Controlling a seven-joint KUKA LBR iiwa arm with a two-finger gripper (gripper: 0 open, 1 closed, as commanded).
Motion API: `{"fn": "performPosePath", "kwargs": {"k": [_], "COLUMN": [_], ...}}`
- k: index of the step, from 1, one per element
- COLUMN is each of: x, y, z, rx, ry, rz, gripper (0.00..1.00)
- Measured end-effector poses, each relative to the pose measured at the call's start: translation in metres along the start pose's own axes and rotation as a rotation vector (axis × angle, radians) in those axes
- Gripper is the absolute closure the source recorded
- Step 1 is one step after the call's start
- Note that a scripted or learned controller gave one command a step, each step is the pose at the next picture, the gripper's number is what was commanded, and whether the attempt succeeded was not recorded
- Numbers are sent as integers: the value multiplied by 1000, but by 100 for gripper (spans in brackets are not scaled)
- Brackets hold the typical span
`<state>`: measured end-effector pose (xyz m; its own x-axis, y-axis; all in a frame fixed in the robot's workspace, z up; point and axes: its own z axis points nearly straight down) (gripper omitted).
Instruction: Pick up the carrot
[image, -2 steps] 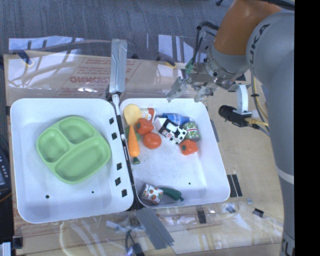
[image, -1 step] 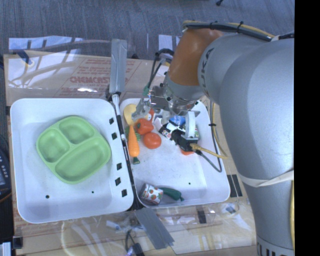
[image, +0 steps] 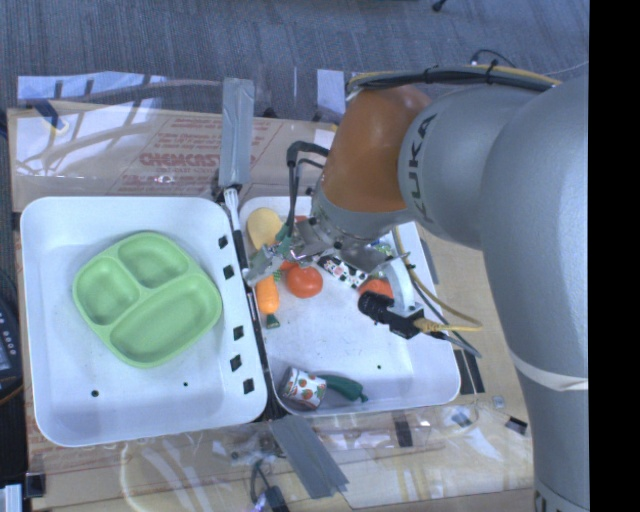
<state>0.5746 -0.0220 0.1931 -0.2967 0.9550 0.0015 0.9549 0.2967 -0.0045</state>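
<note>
Approach step, no grasp yet. Carrot (image: 267, 294) lies in the right bin (image: 440, 385) by its left wall, just left of the tomato (image: 304, 281). Claw (image: 283, 250) hovers just above the carrot; can't tell its state. Next: descend onto the carrot, pinch.

A dark grey carpeted floor (image: 150, 35) is seen beyond the worktop (image: 120, 150), which is covered with printed brown cardboard (image: 170, 155). Strips of grey tape (image: 235, 125) and clear plastic film (image: 110, 85) are laid across it.
</note>
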Motion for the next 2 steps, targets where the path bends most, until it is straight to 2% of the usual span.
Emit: {"fn": "performPosePath", "kwargs": {"k": [1, 2], "x": [24, 36], "y": [-66, -45], "z": [2, 2], "rx": [-1, -2], "ry": [0, -1], "rz": [-19, 43], "gripper": [0, 0]}}
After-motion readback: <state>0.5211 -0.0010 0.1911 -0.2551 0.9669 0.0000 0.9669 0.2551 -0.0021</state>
